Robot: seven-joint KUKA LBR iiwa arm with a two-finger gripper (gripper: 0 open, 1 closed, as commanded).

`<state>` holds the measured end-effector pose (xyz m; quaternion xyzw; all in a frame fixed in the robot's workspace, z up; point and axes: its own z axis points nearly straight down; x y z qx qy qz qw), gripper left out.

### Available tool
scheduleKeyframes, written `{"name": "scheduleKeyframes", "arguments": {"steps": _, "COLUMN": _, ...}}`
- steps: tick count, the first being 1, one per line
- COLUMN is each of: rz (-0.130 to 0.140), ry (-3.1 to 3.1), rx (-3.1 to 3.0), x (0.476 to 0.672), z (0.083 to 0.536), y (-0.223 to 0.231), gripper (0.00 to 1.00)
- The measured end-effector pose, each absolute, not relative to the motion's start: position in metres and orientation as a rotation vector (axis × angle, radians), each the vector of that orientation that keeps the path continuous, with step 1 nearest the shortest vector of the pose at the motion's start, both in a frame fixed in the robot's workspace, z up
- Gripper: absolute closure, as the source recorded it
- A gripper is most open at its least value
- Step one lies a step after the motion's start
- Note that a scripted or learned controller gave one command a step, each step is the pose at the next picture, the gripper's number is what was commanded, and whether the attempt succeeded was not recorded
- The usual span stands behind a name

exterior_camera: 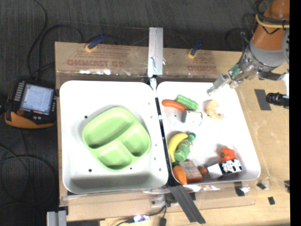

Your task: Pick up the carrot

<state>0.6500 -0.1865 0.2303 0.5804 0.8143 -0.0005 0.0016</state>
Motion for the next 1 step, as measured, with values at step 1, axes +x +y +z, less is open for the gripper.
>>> {"name": "scheduleKeyframes", "arguments": {"steps": 1, "rz": -0.001, "ry": 2.775, "rx": 1.469, "x": 0.6489, "z": 0.1623, "y": -0.1563, "gripper": 0.0}}
